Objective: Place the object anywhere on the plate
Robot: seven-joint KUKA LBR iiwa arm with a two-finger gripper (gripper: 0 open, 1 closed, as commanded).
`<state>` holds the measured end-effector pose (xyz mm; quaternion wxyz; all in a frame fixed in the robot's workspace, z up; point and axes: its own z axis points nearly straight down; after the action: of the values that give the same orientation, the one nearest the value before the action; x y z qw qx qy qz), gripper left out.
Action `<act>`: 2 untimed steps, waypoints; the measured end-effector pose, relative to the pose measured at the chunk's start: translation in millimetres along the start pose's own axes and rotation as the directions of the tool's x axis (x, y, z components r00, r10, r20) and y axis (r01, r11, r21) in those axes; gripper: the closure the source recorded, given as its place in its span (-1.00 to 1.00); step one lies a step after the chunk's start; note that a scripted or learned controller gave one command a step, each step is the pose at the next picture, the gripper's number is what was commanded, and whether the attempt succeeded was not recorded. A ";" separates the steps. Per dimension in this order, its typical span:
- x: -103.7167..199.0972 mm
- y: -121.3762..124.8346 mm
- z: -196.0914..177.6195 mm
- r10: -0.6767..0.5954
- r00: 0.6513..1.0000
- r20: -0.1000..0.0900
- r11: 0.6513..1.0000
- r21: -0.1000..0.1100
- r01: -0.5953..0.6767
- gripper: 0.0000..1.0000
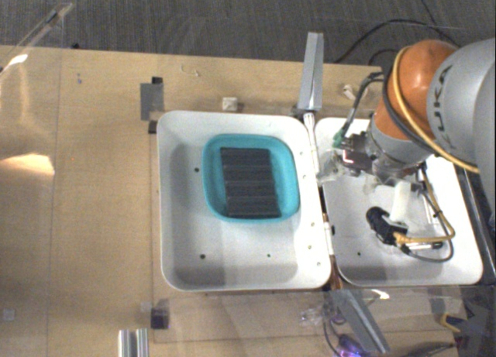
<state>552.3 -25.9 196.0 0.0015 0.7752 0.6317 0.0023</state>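
The left bin (240, 270) sits on the wooden bench (85, 193) and serves as the landmark here. Inside it, toward its far side, lies a square turquoise plate (288, 185) with rounded corners. A dark ribbed rectangular object (249, 182) rests flat on the middle of that plate, its long side running from the far edge of the bin toward the near edge, with turquoise rim showing on all sides of it.

Just to the right of the left bin, touching along the shared rim, is the right bin (434, 270). The grey arm (465, 108) with its orange band (415, 77) hangs over the right bin's far half. The end effector (350, 156) is near the divide between the bins, close to the left bin's right wall; whether it is open or closed cannot be told, and nothing is seen in its grasp. Black and yellow cables (403, 238) droop onto the right bin's floor.
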 end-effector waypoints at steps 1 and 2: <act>0.0 0.0 0.0 0.000 1.000 0.000 1.000 0.000 0.000 -1.00; 0.0 0.0 0.0 0.000 1.000 0.000 1.000 0.000 0.000 -1.00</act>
<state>552.3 -25.9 196.0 0.0015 0.7752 0.6317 0.0023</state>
